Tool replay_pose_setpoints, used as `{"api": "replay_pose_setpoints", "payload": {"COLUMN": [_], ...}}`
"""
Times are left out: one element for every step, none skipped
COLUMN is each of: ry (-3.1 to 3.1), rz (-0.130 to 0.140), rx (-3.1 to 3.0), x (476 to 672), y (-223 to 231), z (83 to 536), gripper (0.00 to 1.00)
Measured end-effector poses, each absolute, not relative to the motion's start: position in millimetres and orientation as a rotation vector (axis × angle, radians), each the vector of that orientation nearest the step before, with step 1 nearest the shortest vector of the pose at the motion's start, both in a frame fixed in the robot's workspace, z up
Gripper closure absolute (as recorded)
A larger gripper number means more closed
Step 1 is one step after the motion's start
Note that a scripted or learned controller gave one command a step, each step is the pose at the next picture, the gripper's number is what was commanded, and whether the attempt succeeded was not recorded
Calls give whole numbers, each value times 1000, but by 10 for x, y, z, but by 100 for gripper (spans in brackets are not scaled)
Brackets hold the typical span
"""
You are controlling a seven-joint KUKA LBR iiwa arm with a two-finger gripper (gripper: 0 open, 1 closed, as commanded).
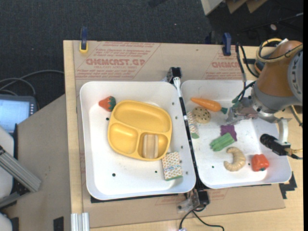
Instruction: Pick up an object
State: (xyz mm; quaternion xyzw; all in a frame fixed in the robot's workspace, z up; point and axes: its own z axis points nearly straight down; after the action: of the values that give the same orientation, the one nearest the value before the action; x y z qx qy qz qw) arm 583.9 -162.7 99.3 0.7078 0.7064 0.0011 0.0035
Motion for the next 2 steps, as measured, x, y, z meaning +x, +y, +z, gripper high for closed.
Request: {"api": "replay_pose_setpoints", "payload": {"ry": [2215,2224], "rz": [3,-4], "rx": [2219,2229], "x": [5836,5324], "y": [-1626,-1583], "z": [986,836], "gripper": [0,0]}}
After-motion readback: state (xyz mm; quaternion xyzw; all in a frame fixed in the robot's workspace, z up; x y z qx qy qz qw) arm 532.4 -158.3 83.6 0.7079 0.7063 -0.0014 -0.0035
